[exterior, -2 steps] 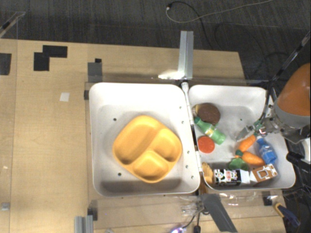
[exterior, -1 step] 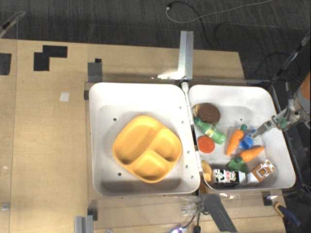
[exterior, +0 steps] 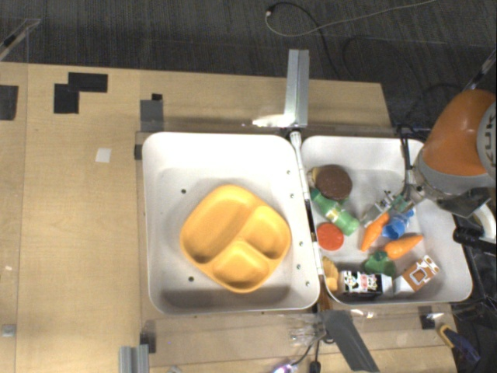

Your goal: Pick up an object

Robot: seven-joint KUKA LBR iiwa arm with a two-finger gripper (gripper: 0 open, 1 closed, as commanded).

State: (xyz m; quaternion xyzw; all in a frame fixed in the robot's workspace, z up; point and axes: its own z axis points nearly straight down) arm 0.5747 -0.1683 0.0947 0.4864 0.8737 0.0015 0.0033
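The pincer is low in the right bin, but nothing is lifted yet.

The pincer (exterior: 394,204) sits among the toys in the right bin (exterior: 365,152) — right above a small blue thing (exterior: 397,225), with an orange carrot (exterior: 374,231) just beside it. I cannot tell how its tips stand, so I cannot say it has anything. Around it lie a second carrot (exterior: 404,246), a green bottle (exterior: 335,214), a red lid (exterior: 330,238) and a brown round thing (exterior: 334,182) — all resting on the bin floor. The left bin (exterior: 167,162) holds a yellow dish (exterior: 235,237). The picking up looks not yet done.
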